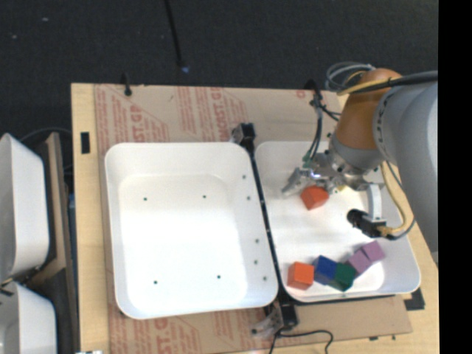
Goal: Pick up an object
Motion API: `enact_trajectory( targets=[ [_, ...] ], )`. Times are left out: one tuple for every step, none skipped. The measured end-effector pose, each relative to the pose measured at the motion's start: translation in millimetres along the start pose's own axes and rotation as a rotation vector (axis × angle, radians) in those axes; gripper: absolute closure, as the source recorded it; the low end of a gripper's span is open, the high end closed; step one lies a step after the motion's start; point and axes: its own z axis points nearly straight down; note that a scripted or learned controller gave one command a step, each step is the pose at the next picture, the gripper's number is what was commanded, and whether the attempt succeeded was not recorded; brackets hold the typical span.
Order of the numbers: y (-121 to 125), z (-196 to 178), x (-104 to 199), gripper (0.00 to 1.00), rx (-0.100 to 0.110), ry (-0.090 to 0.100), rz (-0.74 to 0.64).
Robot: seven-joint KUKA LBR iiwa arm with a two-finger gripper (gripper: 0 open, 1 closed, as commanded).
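Note:
A red-orange block (315,198) lies in the upper part of the right bin (402,271). My gripper (313,186) hangs right over it, open, with one finger (290,186) splayed out to the block's left and the other to its right. The fingers stand wider than the block and I see no contact with its sides. Along the right bin's front edge sit an orange block (300,274), a blue block (325,270), a green block (344,276) and a purple block (366,257).
The left bin (118,198) stands beside the right one, with a shared rim between them. The arm's orange band (361,116) and grey body come in over the right bin's far right side. A black cable fitting (363,221) hangs near the purple block.

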Motion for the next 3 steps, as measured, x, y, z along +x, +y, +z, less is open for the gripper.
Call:
enact_trajectory(
  targets=[
    [0, -14, -4, 1.00, -0.005, -0.002, 0.006],
    [2, -107, 58, 1.00, -0.012, -0.002, 0.001],
    [53, -102, 133, 1.00, -0.004, 0.000, -0.001]
  ],
)
